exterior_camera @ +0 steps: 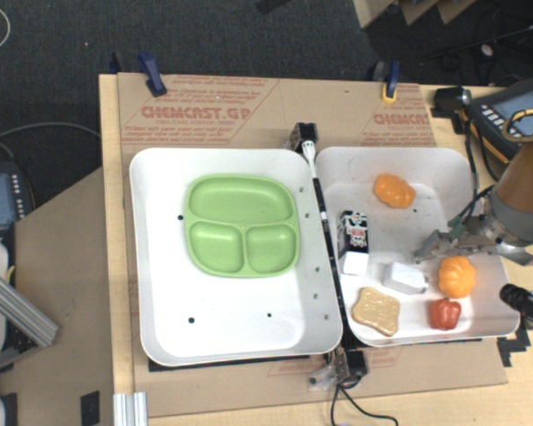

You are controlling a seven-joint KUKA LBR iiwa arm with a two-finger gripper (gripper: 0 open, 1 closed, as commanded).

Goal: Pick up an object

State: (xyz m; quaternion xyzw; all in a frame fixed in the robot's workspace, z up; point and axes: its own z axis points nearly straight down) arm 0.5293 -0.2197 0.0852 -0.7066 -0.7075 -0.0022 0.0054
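White shallow right-hand bin [426, 162] on the cardboard-covered bench [204, 109], packed with small items. Up at its far side, a smooth orange rounded toy fruit [393, 191], well apart from the rest. Down along the left wall, a small black-and-white printed carton [355, 230], upright, with a flat white square block [354, 263] just beside it on the near side. Near the middle, a pale grey oblong piece [404, 279]. At the near edge, a tan toy slice of toast [376, 311], lying flat. Further right, a ribbed orange pumpkin-shaped toy [457, 275], and just beside it on the near side, a red toy pepper [443, 313].

Reaching in from the right, the grey arm [520, 198], with the dark gripper [450, 238] low over the bin, just beyond the pumpkin-shaped toy. Open or closed: impossible to tell from this angle.

Over in the white left-hand bin [160, 264], a light green three-compartment plastic plate [242, 224], flat and centred.
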